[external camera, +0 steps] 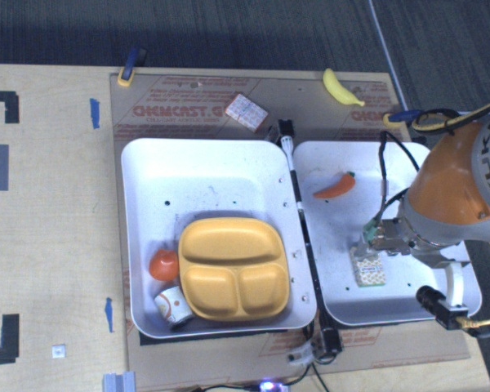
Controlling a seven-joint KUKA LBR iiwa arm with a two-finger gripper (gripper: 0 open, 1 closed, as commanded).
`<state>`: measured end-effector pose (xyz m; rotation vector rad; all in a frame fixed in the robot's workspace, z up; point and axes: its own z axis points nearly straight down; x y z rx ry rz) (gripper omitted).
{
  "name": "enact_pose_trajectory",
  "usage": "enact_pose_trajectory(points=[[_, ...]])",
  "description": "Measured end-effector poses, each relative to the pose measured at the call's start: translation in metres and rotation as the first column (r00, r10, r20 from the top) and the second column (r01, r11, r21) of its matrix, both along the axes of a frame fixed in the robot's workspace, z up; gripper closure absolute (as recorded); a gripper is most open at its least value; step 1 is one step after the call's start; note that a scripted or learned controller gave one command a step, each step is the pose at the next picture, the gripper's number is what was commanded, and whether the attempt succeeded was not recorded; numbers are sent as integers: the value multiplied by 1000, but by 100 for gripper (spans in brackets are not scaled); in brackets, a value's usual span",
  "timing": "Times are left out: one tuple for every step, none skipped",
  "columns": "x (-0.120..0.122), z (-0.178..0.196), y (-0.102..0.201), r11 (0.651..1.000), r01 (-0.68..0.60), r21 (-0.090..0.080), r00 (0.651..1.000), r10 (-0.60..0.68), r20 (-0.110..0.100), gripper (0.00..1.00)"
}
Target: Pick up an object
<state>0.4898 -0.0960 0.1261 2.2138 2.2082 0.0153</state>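
In the right bin (343,305), my gripper (376,240) points down just above a small speckled white packet (370,271) lying on the bin floor. The gripper's metal tip sits at the packet's upper edge; whether they touch is unclear. An orange carrot (335,186) lies apart from them at the bin's upper left. In the left bin (147,170) are a yellow divided tray (233,266), an orange-red ball (163,265) at the tray's left edge, and a small white and orange can (173,305) below the ball.
The arm's orange band (453,186) and grey body cover the right bin's right side. Outside the bins on the cardboard lie a yellow banana (341,88), a patterned card (245,111) and a blue clamp (129,65). A black bar (298,211) separates the bins.
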Motion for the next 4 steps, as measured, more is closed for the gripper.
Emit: enact_pose_trajectory(points=[[0,0,0,1000,0,0,1000,0,0,0],[58,-40,-9,1000,-3,3,1000,3,-15,0],[59,-30,-9,1000,-4,2,1000,4,-12,100],[59,-30,-9,1000,-4,2,1000,5,-12,0]])
